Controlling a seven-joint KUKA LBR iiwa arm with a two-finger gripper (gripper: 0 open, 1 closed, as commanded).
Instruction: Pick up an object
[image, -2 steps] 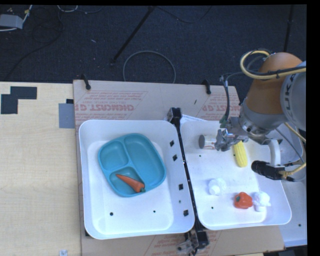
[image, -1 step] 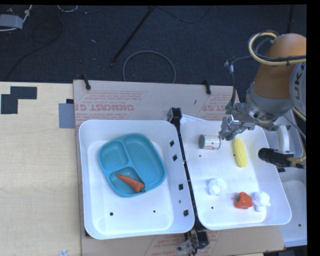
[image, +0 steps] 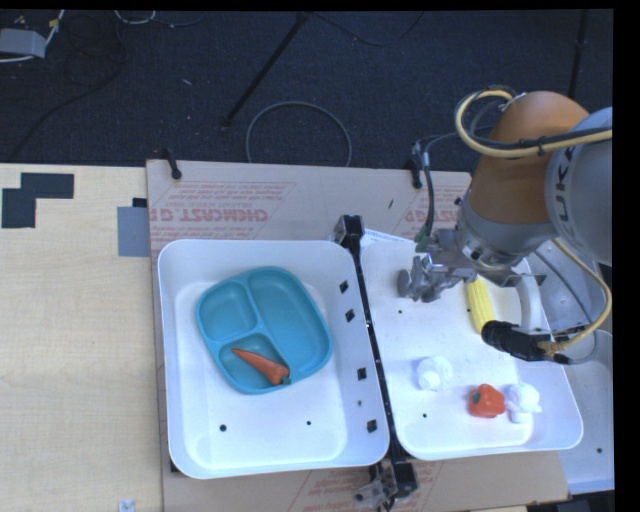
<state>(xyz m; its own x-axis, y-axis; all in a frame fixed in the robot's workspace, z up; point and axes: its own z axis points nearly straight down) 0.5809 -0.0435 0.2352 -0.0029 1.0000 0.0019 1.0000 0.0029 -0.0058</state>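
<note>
Under the arm (image: 530, 190), corn (image: 479, 303) (half hidden)

Even bright light, soft shadows, slightly soft focus.

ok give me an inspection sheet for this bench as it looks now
surface: two white bins side by side, left bin, right bin, on a cardboard sheet
job's things: carrot on teal divided plate, left bin; corn cob, red pepper, two white lumps, right bin
clutter: nothing seen
grippers: end effector low over right bin, nothing visibly held
cables: yellow hose on arm; black cable loop on floor
surroundings: dark carpet, wooden panel
</note>
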